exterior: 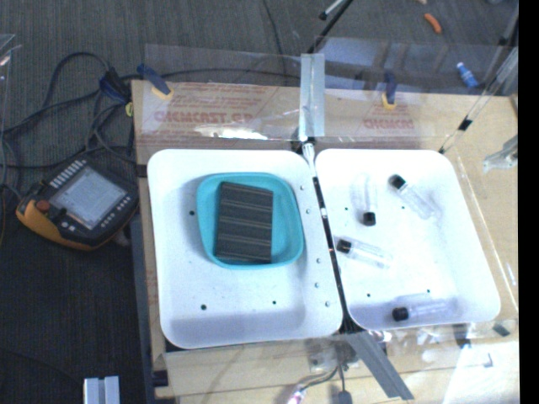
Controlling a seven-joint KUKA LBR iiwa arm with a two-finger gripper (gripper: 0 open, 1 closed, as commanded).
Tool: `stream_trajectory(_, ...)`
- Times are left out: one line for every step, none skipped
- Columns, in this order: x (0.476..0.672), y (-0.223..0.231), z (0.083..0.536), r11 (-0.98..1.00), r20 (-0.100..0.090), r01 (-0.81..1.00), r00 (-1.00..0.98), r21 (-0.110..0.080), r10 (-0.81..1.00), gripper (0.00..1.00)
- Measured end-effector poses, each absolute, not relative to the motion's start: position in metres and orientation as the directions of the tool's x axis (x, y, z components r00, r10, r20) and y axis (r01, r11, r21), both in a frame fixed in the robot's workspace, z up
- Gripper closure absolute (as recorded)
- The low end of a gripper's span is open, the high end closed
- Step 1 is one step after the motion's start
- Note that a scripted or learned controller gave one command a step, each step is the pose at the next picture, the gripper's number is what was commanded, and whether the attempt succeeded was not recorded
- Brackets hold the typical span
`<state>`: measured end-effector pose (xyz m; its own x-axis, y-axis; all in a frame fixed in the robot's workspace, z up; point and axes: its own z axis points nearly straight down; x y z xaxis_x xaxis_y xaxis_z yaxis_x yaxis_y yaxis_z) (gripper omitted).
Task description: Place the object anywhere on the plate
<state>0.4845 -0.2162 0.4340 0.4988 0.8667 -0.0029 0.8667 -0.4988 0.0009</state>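
Note:
A blue square plate lies in the left white bin. A dark grey ribbed rectangular block rests flat on the plate, covering most of its middle. In the right white bin lie several clear plastic vials with black caps: one near the back, one upright-looking by the middle, one lying near the divider, and one along the front wall.
A clear acrylic panel stands behind the bins on the wooden bench. A teach pendant with cables sits on the floor at the left. Metal brackets and clutter lie at the bench's front edge.

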Motion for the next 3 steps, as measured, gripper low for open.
stream_trajectory(0.4845,-0.2162,0.4340,-0.499,-0.003,0.867,0.499,0.001,0.867,0.00)
stream_trajectory(0.4845,-0.2162,0.4340,-0.499,-0.003,0.867,0.499,0.001,0.867,0.00)
stream_trajectory(0.4845,-0.2162,0.4340,-0.499,-0.003,0.867,0.499,0.001,0.867,0.00)
